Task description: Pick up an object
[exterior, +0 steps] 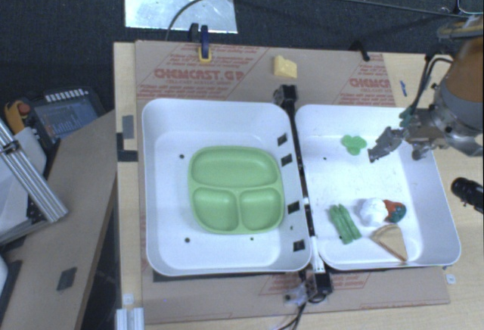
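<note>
The gripper (383, 147) hangs over the right bin (435, 200), just beside a small green toy piece (352, 143); whether its fingers are apart or together I cannot tell at this size. Nothing appears held, so the pick seems not yet made. Near the front lie a green bean bundle (344, 222), a white lump (371, 210) and a tan wedge (390, 241).

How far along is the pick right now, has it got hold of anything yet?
Not yet, by the look of it. Done: the gripper has reached over the right bin, beside the small green piece. In hand: nothing shows between its fingers. Left: the grasp and lift. The green stalks, white and red items and tan wedge lie untouched near the front.
</note>
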`<state>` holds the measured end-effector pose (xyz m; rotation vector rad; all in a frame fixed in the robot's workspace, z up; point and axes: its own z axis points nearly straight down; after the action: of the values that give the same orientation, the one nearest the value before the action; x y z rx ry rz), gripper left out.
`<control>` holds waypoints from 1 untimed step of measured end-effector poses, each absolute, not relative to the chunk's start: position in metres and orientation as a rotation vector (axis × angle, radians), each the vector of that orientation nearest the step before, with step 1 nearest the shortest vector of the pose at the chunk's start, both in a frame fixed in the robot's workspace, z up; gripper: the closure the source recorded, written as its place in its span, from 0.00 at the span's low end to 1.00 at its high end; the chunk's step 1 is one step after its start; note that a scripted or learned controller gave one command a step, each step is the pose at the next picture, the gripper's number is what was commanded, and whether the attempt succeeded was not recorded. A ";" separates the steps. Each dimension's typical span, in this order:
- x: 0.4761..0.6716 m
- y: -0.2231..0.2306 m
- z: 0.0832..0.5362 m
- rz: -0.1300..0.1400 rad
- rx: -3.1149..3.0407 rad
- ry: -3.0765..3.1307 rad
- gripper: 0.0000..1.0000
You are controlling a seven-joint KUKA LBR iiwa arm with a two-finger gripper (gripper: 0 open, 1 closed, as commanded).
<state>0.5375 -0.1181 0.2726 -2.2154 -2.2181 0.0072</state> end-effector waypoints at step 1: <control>0.539 -0.118 0.277 -0.002 -2.219 -2.226 0.00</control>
<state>0.5393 -0.1180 0.2772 -2.2189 -2.2262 -0.0018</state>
